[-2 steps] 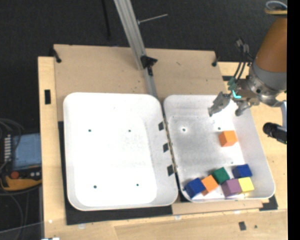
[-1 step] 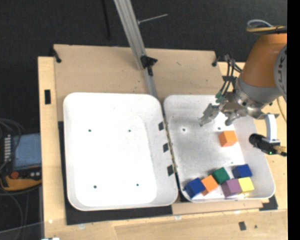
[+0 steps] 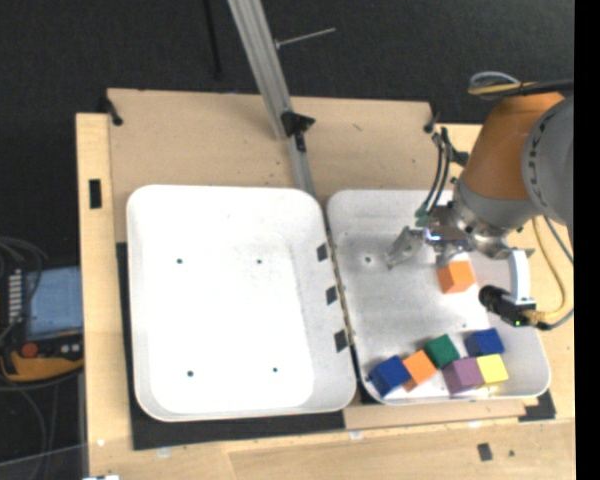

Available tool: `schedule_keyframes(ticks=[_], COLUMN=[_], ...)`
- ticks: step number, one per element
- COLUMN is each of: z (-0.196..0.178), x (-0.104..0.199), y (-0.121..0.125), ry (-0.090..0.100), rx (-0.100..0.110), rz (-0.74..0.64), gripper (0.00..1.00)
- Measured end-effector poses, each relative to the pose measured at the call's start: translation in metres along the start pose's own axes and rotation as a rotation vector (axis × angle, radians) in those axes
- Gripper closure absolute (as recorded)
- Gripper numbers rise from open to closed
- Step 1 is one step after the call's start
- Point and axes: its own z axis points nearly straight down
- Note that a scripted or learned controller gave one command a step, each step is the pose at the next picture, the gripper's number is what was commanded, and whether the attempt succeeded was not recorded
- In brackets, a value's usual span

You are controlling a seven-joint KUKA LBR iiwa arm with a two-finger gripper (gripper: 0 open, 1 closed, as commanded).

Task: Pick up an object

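Several small cubes lie in the right bin [image 3: 375, 298]. An orange cube [image 3: 456, 274] sits alone at the middle right, just below and to the right of my gripper [image 3: 424, 250]. Along the bin's near edge a blue cube [image 3: 389, 373], a second orange cube [image 3: 419, 366] and a green cube [image 3: 441, 351] form a row. A purple cube [image 3: 464, 373], a yellow cube [image 3: 493, 369] and another blue cube [image 3: 484, 343] cluster in the near right corner. My gripper hangs over the bin's upper middle, close beside the lone orange cube; whether it touches the cube is unclear.
The left bin [image 3: 150, 268] is a plain white tray beside the right one. A slanted metal pole [image 3: 270, 78] rises from behind the bins. Cables [image 3: 540, 308] hang from the wrist over the right bin's right edge.
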Motion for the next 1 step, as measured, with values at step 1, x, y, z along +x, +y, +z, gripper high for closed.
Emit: schedule_keyframes(ticks=[1], z=[0.0509], x=[-0.0015], y=[0.0004], ry=[-0.001], rx=[-0.005], rz=[0.0], gripper=[0.0])
